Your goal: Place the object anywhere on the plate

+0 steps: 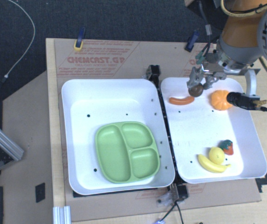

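Nearest you, operator: two shallow white bins side by side on a cardboard sheet. The left bin [77,125] carries one green plate [126,151] w/ three compartments, sitting toward the bin's near edge. The right bin [245,139] carries five items. In its near right corner, one yellow banana [211,164] touches one yellow lemon [217,154], w/ one small red strawberry-like piece [227,147], green on top, just behind them.

Farther back in the same bin, one orange-red sausage [181,100] lies flat near the far left corner, long and slightly curved, ends pointing left-right. One orange fruit [221,100] sits to its right, near the far wall, touching a black part of the arm.

The gripper [195,88] hangs just above and right of the sausage's right end; you cannot tell whether its fingers are apart or together, since they blur into one dark tip. Nothing shows held in it.

Beyond the bins, red print on the cardboard [101,59] reads roughly "CHEMCAST GP"; smaller lines are unreadable. One blue-yellow clamp [79,39] and one blue clamp [191,40] grip the far edge.
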`<state>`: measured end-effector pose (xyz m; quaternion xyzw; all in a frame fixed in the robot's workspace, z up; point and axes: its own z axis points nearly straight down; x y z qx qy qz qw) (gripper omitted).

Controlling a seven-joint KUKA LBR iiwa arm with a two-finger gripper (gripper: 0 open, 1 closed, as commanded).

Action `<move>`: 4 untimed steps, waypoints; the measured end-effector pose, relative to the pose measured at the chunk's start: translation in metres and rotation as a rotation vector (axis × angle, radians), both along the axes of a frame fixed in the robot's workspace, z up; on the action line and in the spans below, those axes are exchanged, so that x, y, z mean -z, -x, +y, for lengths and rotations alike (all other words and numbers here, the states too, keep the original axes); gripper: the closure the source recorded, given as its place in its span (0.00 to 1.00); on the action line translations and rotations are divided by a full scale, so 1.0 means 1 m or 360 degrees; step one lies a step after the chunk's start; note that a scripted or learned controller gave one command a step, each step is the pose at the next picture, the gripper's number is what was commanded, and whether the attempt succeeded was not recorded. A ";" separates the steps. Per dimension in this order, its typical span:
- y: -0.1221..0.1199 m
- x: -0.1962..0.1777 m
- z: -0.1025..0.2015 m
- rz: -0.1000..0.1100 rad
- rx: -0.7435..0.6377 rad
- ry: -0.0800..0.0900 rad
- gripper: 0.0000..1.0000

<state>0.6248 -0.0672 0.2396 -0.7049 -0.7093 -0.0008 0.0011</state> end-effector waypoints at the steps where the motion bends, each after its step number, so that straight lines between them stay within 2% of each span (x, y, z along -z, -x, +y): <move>1: -0.004 -0.003 0.059 -0.0002 -0.0001 0.0000 1.00; 2: 0.007 -0.002 0.104 0.0004 0.0002 0.0002 1.00; 3: 0.001 0.005 0.161 -0.0002 0.0001 0.0002 1.00; 4: 0.014 0.002 0.221 -0.0002 -0.0001 0.0000 1.00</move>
